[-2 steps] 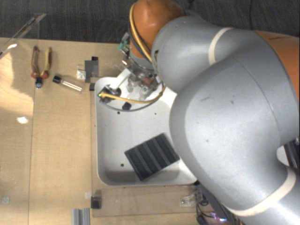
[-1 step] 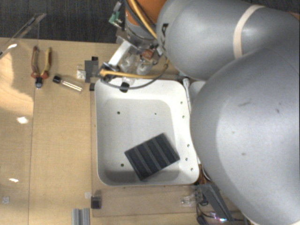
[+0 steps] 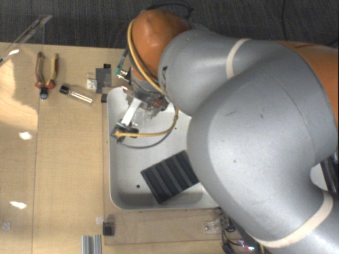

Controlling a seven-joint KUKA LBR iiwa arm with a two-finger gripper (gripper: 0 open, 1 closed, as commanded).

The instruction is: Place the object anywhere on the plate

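Gripper (image 3: 139, 106) is over the upper-left corner of the white bin (image 3: 123, 168), mostly hidden under the wrist (can't tell if it's parted or clamped). Black ribbed block (image 3: 168, 178), probably the task object, lies on the bin floor near its lower edge, apart from the gripper.

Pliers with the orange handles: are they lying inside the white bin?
No, the pliers lie on the wooden bench, off to the left of the white bin.
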